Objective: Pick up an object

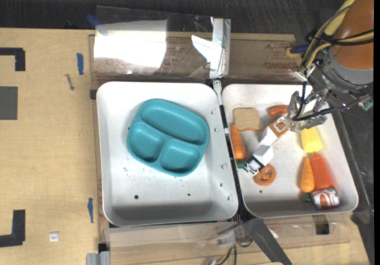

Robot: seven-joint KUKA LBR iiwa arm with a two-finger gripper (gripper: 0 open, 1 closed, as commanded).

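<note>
the gripper (304,109) hangs over the upper part of the right bin (350,198), reaching in from the right with the orange band of the arm (356,20) above it. its dark fingers point down and left toward a small orange-and-white piece (278,127) just below them — whether they are spread or pinched together, i cannot tell, and nothing can be seen clamped between them.

taking the slice of toy bread (247,119) as the landmark: a carrot (237,142) lies just below and left of it along the bin's wall, a small orange-red piece (276,111) sits to its right, a white tag-like object (261,154) lies below it, and an orange ring-shaped thing (265,174) is further below. well to its right are a yellow block (311,139), then lower down a red-and-orange vegetable pair (314,173) and a small can (325,198) at the bottom corner.

the pickable objects are all loose in the right bin, probably dumped there as a supply (roughly nine pieces, some hard to separate). far left of the bread, the left bin (119,198) carries one teal divided plate (168,135) with three compartments, lying flat. there are two bins on the desk (41,139). judging by the hover, the grasp is not yet made — the nearest candidate is the orange-and-white piece.
</note>
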